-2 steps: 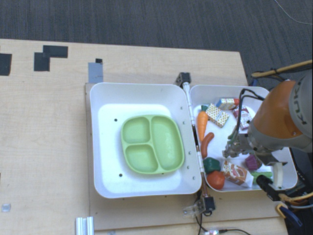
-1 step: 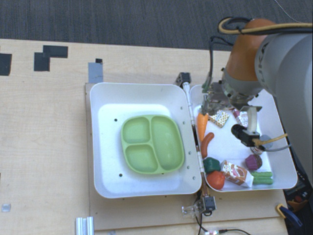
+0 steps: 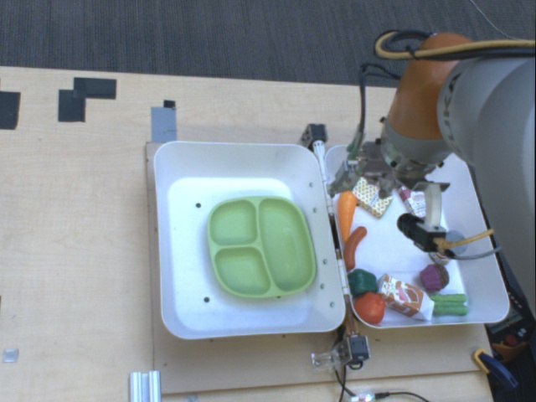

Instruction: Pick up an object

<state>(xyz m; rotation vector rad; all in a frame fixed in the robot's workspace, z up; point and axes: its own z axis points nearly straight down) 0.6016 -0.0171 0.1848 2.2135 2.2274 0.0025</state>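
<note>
Over the right bin point(image 3: 490, 304) the gripper point(image 3: 366, 177) hangs near its far-left corner, just above a checkered packet point(image 3: 372, 198); finger state can't be told. Carrot point(image 3: 344, 213), red sausage point(image 3: 354, 244), tomato point(image 3: 369, 308) lie nearby; green divided plate point(image 3: 260, 247) in left bin point(image 3: 167, 249)

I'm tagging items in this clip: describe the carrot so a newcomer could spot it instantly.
Start at the right-hand white bin, the one crowded with toy food. Along its left wall, just past the green divided tray in the other bin, lies the carrot. It is the long, tapering orange piece, directly above the shorter red chili.
</note>
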